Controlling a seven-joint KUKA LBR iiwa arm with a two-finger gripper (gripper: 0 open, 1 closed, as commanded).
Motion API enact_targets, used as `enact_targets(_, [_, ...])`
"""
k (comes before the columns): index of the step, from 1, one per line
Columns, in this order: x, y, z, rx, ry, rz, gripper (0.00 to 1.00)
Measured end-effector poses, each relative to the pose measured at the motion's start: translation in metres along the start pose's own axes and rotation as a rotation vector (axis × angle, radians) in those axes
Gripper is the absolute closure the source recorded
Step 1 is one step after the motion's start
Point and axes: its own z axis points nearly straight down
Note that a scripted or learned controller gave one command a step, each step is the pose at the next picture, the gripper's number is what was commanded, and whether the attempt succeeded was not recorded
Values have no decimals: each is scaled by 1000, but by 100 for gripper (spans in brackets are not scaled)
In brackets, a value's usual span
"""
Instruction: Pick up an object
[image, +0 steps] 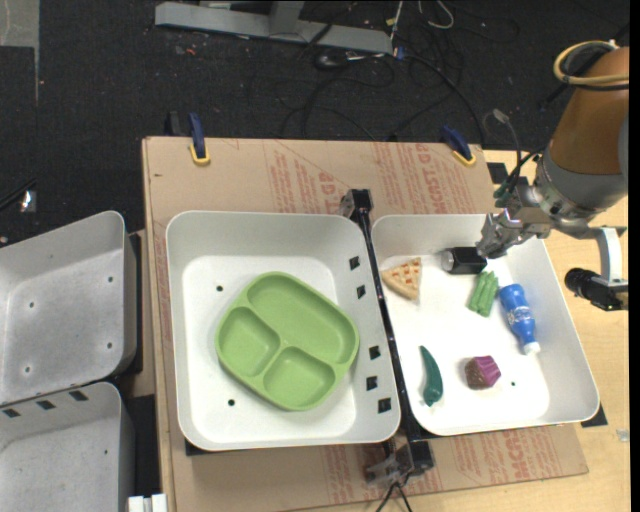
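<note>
The right bin (560, 400) holds several small objects. A pizza slice (403, 277) lies at its back left, and a small black thing (463, 260) sits beside it. Toward the middle are a light green piece (484, 293) and a blue bottle (518, 316). A dark green pepper (430, 375) and a purple object (482, 372) lie nearer the front. My gripper (496, 238) hangs low over the bin's back part, just right of the black thing and above the light green piece. Nothing shows between its tips.
In the left bin (200, 250) lies a light green divided plate (287, 340). A black divider (378, 310) runs between the bins. Grey trays (60, 300) stand off the bench at the left. The arm (590, 130) comes in from the upper right.
</note>
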Motion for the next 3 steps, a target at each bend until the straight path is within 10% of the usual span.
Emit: enact_targets(3, [168, -8, 3, 7, 4, -7, 100])
